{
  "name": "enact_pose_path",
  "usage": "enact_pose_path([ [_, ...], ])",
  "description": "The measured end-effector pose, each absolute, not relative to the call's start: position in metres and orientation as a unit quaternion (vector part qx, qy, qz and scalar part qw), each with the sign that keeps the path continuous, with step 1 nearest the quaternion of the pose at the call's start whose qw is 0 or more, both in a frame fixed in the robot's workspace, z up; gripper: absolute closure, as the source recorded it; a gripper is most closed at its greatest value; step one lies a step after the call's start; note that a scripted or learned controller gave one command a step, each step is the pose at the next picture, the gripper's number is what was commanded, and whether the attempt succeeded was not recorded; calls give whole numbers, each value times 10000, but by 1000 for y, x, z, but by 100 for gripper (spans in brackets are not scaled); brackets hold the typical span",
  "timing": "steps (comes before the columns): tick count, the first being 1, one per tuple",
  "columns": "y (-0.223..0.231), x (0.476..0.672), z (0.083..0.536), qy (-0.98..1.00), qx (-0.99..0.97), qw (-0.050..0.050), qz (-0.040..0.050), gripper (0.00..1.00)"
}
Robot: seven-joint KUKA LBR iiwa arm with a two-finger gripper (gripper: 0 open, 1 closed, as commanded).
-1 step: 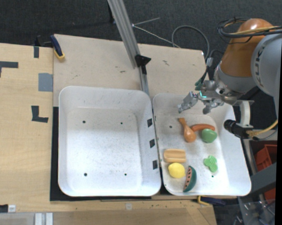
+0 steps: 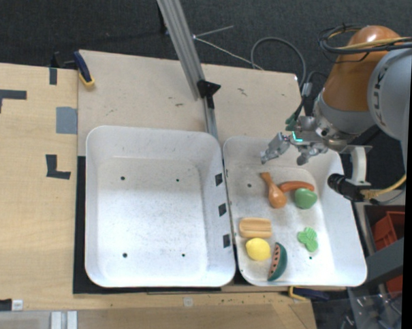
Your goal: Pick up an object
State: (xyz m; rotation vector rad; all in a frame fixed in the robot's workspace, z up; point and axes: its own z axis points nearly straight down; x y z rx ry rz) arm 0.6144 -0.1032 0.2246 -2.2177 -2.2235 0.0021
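Note:
My gripper (image 2: 289,154) hangs over the far part of the right bin (image 2: 338,268), its two grey fingers spread open with nothing between them. Just in front of it lie an orange drumstick-shaped toy (image 2: 274,189), a carrot (image 2: 295,186) and a green round fruit (image 2: 305,198). Nearer the front are a hot-dog bun (image 2: 255,228), a yellow lemon (image 2: 257,249), a watermelon slice (image 2: 277,262) and a small green leafy piece (image 2: 308,238).
The left bin (image 2: 149,206) sits beside the right one, the two meeting at a shared rim with black clips. A metal pole (image 2: 187,50) slants across the bench behind the bins. Cables loop behind the arm at the upper right.

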Motion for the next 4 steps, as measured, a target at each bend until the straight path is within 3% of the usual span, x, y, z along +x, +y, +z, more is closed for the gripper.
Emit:
enact_pose_path([
  [2, -106, 627, 104, -7076, -7066, 26, 29, 0],
  [3, -106, 626, 88, -7078, -7064, 6, 15, 0],
  [4, -105, 627, 98, -7082, -7060, 8, 12, 100],
])
